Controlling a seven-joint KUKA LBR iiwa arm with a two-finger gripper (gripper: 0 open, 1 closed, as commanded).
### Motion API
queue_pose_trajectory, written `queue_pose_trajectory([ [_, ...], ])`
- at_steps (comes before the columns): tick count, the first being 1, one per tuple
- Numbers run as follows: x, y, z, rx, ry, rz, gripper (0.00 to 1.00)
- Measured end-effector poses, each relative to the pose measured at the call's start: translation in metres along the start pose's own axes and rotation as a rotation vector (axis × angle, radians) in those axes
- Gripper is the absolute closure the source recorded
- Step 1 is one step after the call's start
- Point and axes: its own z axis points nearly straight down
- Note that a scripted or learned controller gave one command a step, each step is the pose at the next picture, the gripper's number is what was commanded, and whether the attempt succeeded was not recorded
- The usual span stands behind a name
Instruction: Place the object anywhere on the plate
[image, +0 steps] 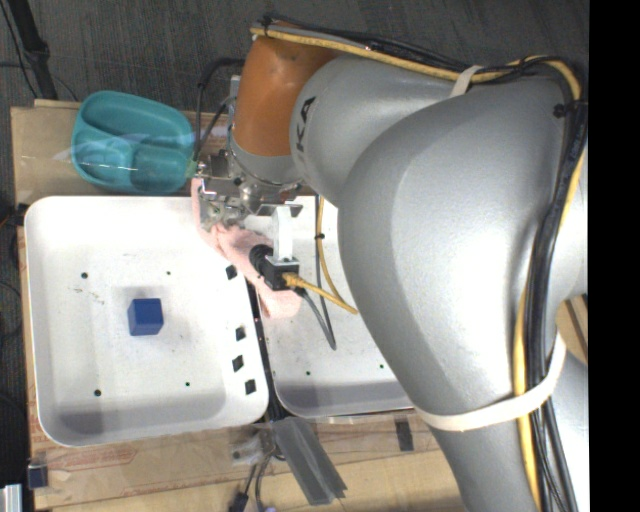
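Arm (440, 200): big grey KUKA body coming in from the right, covering most of the right bin. The orange band sits up near the bench's far edge.

Gripper (222, 208): hanging at the far end of the divide between the two bins, right over the pink plate. The metal bits are bunched up and I honestly can't tell if it's open, closed, or has anything in it.

Blue cube (146, 316): sitting flat on the floor of the left bin, about the middle, a bit toward the left wall. Well apart from the gripper and from the plate.

Pink plate (280, 298): only slivers visible, peeking out under the wrist along the inner edge of the right bin, mostly hidden by the arm.

Left bin (60, 400): white and shallow, with a few small dark dots on its floor.

Right bin (340, 395): just its near strip shows below the arm.

Teal scoop-like container (130, 140): on the bench at the far left corner, just beyond the left bin's rim.
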Motion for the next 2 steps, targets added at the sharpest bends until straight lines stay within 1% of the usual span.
queue_pose_trajectory([
  [1,-0.078,0.017,-0.027,-0.004,0.000,-0.031,1.00],
  [2,-0.022,-0.025,0.000,-0.001,0.000,-0.141,1.00],
])
